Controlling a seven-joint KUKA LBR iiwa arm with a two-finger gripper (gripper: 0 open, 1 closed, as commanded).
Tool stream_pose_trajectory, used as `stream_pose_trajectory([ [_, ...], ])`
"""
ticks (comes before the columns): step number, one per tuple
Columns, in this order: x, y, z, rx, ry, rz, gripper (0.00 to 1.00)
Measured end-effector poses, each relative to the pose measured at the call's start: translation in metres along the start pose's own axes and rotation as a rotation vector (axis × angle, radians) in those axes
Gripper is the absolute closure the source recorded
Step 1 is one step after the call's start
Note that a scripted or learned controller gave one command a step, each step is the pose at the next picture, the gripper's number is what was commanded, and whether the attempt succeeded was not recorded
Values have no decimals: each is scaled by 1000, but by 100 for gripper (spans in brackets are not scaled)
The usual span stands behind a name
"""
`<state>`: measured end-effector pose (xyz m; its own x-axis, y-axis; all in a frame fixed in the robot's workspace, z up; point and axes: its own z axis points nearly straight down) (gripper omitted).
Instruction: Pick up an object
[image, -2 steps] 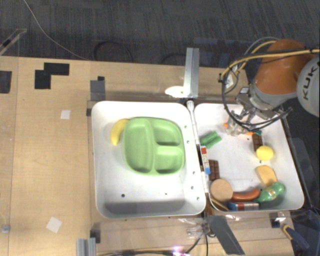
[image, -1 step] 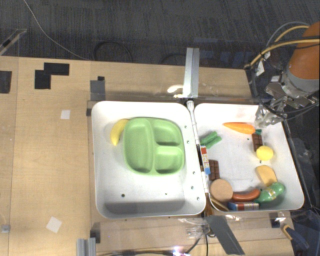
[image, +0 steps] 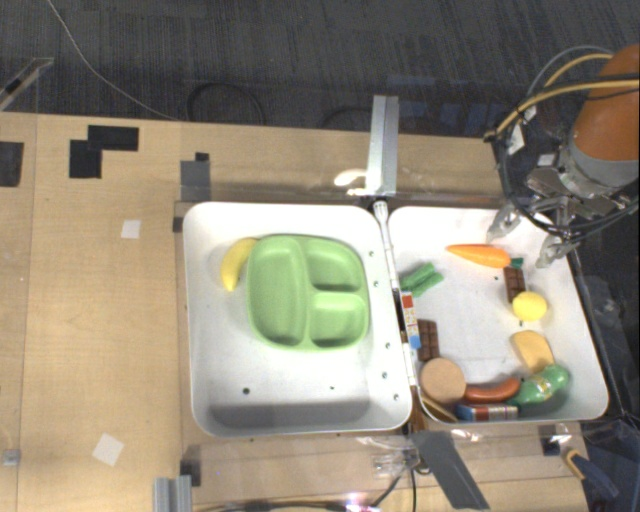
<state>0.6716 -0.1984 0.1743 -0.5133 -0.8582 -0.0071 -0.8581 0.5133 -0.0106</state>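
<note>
— Where's the carrot?
— Lying just below and left of my gripper, in the right bin, untouched.
— Your fingers?
— Spread apart, nothing between them, hovering over the bin's far edge.
— Anything else close?
— A yellow lemon below me. Far left, a green tray and banana share the left bin.

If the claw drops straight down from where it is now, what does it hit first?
Most likely the carrot, lying just below the open claw in the right bin. Depth is unclear from this slanted view, so it may land on bare floor beside it.
</note>
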Motion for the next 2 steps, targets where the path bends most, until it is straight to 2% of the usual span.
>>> stream_pose_trajectory([
  [1, 17, 22, 80, 6, 0, -11, 0],
  [2, 51, 72, 84, -1, 2, 14, 0],
])
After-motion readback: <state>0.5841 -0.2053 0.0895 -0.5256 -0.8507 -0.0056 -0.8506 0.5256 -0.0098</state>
